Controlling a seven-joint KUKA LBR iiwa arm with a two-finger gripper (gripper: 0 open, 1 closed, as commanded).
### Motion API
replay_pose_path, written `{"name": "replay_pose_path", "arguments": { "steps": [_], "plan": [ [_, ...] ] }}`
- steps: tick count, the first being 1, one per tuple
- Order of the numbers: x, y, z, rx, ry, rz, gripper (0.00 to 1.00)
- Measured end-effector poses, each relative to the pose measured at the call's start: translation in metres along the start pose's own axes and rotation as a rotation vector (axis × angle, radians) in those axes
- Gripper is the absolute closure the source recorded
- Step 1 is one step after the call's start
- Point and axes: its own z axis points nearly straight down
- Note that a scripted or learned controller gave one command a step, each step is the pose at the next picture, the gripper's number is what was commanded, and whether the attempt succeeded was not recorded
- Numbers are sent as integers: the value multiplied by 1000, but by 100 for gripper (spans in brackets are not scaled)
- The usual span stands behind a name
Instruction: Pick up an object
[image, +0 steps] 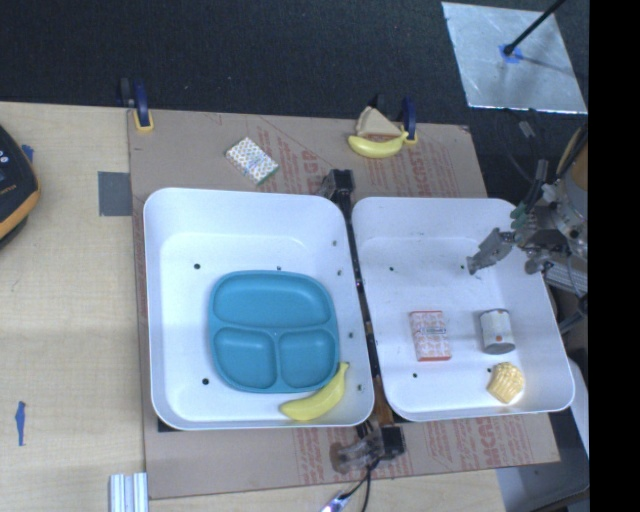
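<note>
Starting with the largest things, we have two white bins side by side on the worktop: the left bin (160, 300) holds a blue divided plate (271, 329) with a banana (318, 396) at its near right corner, and the right bin (400, 225) holds the likeliest targets. Our tool (490, 250) hangs at that bin's far right corner; we cannot tell how it is set. Three small things lie toward the near edge from it: a pink-printed card packet (429, 334), its long axis running far to near, a grey cylinder (495, 331) almost straight nearward of the tool and closest to it, and a yellow corn-like piece (506, 382) in the near right corner. We judge nothing blocks the cylinder. Beyond the bins, on the cardboard, lie a second banana (375, 145) and a patterned square packet (251, 159).
</note>
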Motion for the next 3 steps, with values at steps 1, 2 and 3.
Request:
{"name": "replay_pose_path", "arguments": {
  "steps": [1, 2, 3],
  "plan": [
    [46, -52, 53, 2, 0, 0, 0],
    [62, -40, 146, 2, 0, 0, 0],
    [60, -58, 146, 1, 1, 0, 0]
  ]
}}
